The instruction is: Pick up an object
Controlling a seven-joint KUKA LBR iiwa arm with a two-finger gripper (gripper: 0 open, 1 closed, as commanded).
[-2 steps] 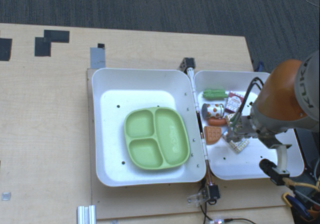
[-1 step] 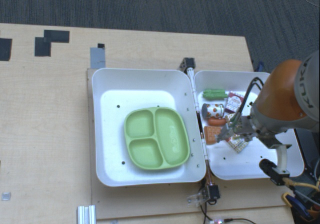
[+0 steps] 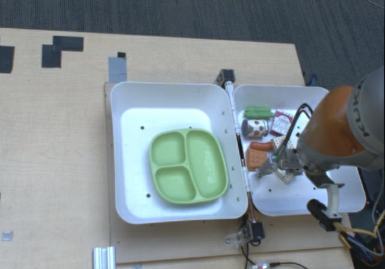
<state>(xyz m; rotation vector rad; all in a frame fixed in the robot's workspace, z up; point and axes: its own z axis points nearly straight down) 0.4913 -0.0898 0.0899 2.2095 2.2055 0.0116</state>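
Orange waffle (image 3: 258, 155) in right bin (image 3: 289, 201), arm bent low, hand (image 3: 275, 166) beside it, grip state unclear

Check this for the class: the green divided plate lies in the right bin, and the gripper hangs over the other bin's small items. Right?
Not quite. The camera view shows the plate in the left bin; the gripper hangs over small items in the right bin.

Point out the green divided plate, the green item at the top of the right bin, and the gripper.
green divided plate (image 3: 189, 166), camera view, on the ridge between its compartments.
green item (image 3: 258, 112), camera view, on its middle.
gripper (image 3: 269, 165), camera view, at its fingertips, over the orange item.
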